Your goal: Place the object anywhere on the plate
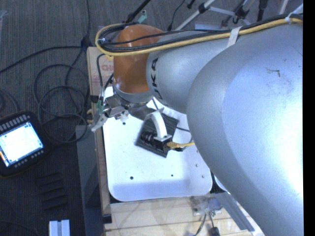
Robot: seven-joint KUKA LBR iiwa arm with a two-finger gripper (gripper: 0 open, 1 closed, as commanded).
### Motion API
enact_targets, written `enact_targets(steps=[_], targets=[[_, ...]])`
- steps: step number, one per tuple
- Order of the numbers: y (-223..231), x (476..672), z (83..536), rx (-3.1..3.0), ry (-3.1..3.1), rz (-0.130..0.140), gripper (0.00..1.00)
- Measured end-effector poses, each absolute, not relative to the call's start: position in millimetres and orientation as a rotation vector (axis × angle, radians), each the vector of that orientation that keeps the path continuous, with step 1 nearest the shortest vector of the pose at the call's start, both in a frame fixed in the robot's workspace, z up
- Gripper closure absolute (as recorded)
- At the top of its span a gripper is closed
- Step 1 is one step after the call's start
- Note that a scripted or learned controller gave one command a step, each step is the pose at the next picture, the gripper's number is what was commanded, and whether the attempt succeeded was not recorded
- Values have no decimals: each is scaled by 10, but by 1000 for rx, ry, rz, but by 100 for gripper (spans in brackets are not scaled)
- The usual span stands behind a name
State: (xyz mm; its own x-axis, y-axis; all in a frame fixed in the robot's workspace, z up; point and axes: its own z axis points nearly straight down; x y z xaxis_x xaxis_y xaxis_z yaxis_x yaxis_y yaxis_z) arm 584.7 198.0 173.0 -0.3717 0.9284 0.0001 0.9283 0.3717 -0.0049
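Well, the pincer (100,114) of the grey arm (246,112) hangs over the left rim of the shallow white bin (147,181); its spread I cannot tell.

Item: grey arm (236,97), entering from right, covering upper right of view. Orange band (133,58) above wrist. Hand (102,113) over left rim of white bin (147,176). Bin on wooden worktop (147,220). Left, on dark floor (39,23): pendant (19,144) with lit screen, looped cables (54,92). Top: tripod legs (221,4).
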Motion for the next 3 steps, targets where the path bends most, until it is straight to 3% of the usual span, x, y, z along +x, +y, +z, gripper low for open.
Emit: enact_targets(steps=[1,2,3], targets=[[1271,6283,2331,-1750,-2611,8,0],[1718,6538,1973,-1792,-2582,9,0],[2264,6385,1958,-1362,-2828,4,0]])
